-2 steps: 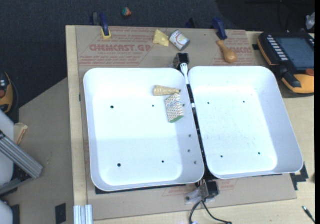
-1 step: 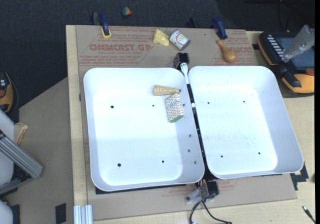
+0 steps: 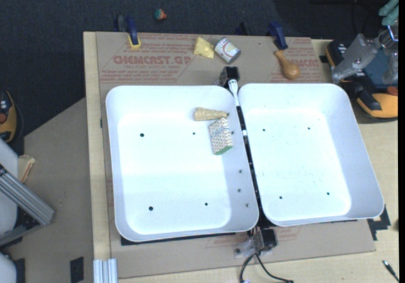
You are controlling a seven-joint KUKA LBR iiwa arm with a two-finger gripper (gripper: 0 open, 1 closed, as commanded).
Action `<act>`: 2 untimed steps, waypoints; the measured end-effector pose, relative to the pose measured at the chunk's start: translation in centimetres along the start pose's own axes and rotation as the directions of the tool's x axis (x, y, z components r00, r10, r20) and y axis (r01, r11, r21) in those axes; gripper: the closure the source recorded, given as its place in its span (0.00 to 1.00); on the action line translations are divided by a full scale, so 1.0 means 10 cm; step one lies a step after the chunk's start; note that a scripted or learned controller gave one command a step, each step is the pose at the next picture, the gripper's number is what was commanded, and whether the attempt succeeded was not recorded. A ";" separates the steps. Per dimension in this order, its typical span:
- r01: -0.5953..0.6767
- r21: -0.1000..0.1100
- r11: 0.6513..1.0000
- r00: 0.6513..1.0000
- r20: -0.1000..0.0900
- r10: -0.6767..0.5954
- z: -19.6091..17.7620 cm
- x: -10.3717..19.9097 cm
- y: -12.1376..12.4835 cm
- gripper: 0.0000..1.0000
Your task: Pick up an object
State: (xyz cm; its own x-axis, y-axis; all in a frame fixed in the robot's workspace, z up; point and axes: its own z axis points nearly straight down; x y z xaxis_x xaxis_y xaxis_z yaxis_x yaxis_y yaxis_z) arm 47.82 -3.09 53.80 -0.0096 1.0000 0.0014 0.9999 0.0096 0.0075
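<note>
White bins are sitting side by side on the bench: the left bin is holding a tan cone-shaped piece touching a patterned packet near its upper right. The arm's end is being cut off at the right edge, so whether its fingers are apart is impossible to tell.

Glossy smooth white plastic bins, brown cardboard underlay
</note>
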 end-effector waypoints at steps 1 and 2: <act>0.004 0.012 1.000 1.000 0.000 -0.004 0.18 1.08 0.01 0.00; -0.008 0.005 1.000 1.000 0.001 0.008 0.06 1.01 0.02 1.00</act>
State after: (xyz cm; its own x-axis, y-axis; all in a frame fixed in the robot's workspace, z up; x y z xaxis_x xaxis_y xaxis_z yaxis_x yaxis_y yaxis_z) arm 47.97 7.04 53.26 -0.0016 1.0000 0.0005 1.0000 0.0016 0.0022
